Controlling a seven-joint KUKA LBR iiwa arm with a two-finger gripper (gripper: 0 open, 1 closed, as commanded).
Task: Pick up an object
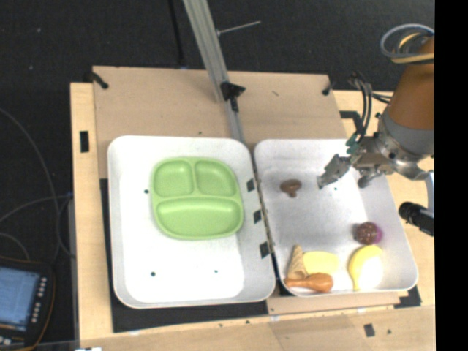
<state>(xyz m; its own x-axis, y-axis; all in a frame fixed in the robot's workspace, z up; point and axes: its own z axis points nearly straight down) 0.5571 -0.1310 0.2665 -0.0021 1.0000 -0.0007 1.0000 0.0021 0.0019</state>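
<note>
The right bin (314,159) holds a small brown mushroom-like piece (290,187) near its upper left. A dark red ball (368,232) lies toward the right wall. Along the front edge lie a yellow fruit (365,266), a pale yellow slab (322,261), a tan wedge (296,260) and an orange carrot-like piece (316,282). My gripper (347,175) hangs over the upper right part of this bin, open, with nothing between its fingers. It is to the right of the brown piece and apart from it.
The left bin (131,269) carries a green divided plate (197,197). A slanted metal pole (212,50) rises behind the bins. Cables hang by the arm's orange band (413,97) at the right.
</note>
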